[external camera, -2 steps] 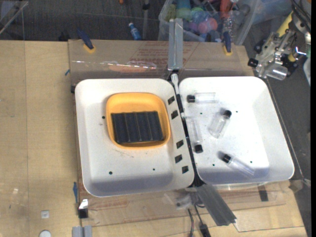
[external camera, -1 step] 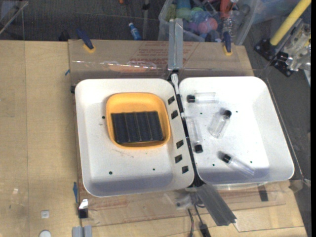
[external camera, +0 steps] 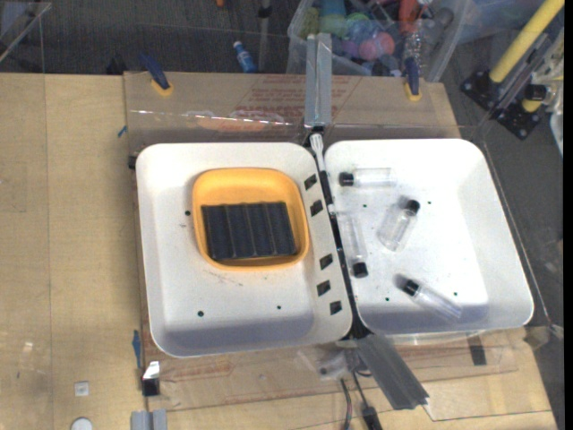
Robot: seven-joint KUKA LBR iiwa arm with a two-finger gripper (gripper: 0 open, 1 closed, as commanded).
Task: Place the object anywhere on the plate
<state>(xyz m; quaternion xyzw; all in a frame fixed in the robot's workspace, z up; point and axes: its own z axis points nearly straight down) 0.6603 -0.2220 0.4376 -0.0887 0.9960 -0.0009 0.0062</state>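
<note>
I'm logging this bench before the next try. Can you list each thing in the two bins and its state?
Orange plate: in the left bin, flat, carrying a black ribbed block.
Black ribbed block: lying flat on the plate.
Vial near the top: lying on its side in the right bin, capped.
Middle vial: lying tilted, capped.
Vial by the divider: lying down, capped.
Lower vial: lying down, capped.

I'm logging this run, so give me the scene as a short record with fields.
left bin: holds the plate
plate: orange, squarish, rounded corners
on plate: black ribbed block
right bin: four clear vials with black caps
vials: one near top, one centre, one by divider, one lower right
</note>
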